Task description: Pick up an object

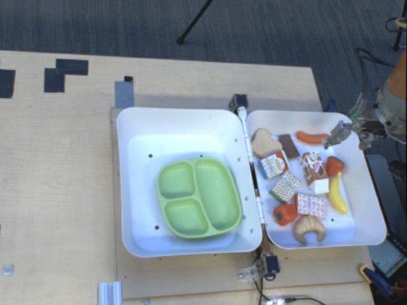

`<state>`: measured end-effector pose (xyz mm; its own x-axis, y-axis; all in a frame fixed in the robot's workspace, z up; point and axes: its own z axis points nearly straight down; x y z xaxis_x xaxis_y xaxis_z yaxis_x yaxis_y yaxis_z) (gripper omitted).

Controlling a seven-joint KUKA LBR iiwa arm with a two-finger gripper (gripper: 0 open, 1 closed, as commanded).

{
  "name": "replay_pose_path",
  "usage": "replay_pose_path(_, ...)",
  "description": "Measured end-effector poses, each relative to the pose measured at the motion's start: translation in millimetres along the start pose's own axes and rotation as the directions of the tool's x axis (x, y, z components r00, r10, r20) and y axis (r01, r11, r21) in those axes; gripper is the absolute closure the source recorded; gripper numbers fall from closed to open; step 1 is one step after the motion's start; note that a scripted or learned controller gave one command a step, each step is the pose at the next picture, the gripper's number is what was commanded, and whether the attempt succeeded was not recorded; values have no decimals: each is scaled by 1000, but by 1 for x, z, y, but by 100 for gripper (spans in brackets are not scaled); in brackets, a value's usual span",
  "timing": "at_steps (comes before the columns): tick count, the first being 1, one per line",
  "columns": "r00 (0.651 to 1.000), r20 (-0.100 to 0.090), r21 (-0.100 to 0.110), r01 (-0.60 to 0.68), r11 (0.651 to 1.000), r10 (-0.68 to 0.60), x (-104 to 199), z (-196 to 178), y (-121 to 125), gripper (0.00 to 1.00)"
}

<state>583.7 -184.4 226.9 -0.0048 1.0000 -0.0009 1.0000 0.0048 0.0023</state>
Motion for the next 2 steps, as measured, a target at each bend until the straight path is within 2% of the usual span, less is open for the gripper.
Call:
replay_pose_path(1,1000,4,-24,0,1000,0,-20,118,12,0)
replay_pose_path(2,1000,2,-22,1,1000,-1,-10,120,-3,0)
